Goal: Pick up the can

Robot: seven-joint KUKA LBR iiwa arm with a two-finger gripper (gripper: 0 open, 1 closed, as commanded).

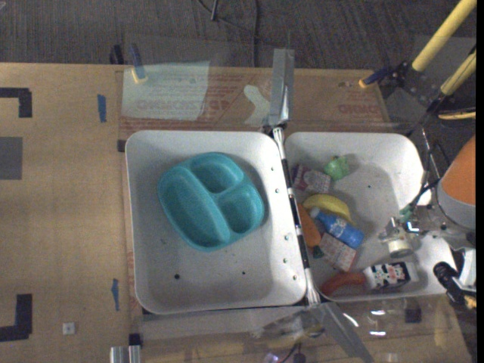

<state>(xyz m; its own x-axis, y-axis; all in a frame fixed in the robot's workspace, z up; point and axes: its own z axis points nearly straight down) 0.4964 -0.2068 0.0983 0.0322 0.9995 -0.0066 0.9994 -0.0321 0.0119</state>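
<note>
Pincer (398,237) of mine hangs over the right bin's (408,146) right side; how wide it gapes I cannot tell. My guess for the can (391,275) is the white cylinder lying just nearer; crowding toys could spoil my grab

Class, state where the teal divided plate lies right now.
The teal divided plate lies in the left white bin, toward its upper middle.
</note>
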